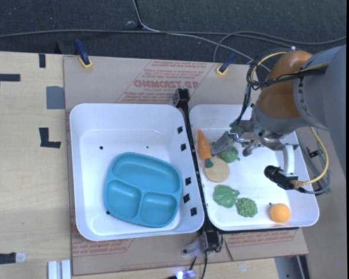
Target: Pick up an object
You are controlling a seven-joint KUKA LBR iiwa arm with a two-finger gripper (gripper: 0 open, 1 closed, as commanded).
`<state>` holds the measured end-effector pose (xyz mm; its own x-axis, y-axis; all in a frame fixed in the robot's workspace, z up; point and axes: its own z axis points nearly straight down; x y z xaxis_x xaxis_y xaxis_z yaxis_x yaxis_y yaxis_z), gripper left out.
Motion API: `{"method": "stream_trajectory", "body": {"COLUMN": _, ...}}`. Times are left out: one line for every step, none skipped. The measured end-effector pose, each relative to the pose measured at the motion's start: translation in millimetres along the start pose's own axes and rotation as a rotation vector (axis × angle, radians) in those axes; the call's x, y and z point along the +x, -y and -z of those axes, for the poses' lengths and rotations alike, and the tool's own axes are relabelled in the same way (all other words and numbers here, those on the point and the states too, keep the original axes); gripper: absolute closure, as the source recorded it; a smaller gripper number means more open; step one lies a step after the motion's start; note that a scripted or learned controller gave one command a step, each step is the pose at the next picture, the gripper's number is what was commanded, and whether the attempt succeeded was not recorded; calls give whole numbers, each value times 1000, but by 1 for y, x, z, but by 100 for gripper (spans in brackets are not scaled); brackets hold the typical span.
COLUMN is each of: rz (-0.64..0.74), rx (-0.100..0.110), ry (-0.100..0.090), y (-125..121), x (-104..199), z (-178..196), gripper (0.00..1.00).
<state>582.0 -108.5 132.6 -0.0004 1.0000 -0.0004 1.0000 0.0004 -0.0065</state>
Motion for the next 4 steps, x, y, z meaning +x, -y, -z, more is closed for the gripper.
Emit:
{"method": "stream_trajectory", "body": {"rz": 0, "rx": -8, "ry": 4, "y": 0, "x": -1, "z": -49, "gripper": 0}}
{"method": "stream_trajectory", "body": {"rz": 1, "rx": -8, "ry": 3, "y": -1, "x": 0, "z": -37, "gripper": 100}}
{"method": "stream_trajectory", "body": {"rz": 2, "rx": -10, "ry": 0, "y": 2, "x": 8, "z": 21, "gripper": 100}}
{"method": "stream_trajectory", "body": {"rz": 2, "rx": -10, "ry": 0, "y": 7, "x": 17, "z": 71, "gripper": 100}}
